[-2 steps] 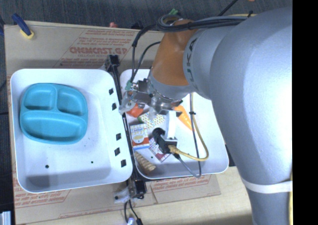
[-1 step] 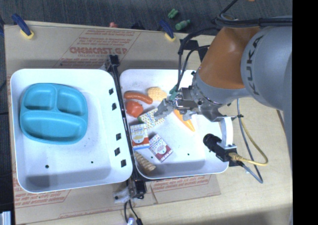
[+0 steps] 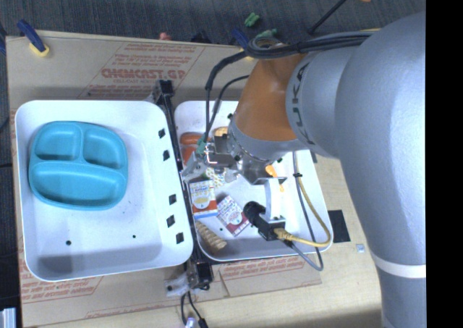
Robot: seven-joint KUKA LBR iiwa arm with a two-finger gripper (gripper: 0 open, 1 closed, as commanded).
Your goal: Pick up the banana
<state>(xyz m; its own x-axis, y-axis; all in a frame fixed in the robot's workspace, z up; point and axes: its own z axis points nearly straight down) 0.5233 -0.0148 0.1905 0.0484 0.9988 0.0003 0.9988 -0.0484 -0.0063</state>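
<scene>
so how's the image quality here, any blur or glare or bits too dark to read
Camera view: lighting is even and soft, with faint shadows inside the left bin; the blue tray shows a mild sheen, no harsh glare. The arm, near the lens, looks soft and oversized and hides much of the right bin. The small items there are too blurry to identify.

Slanted overhead view of both bins (image 3: 94, 261)
</scene>
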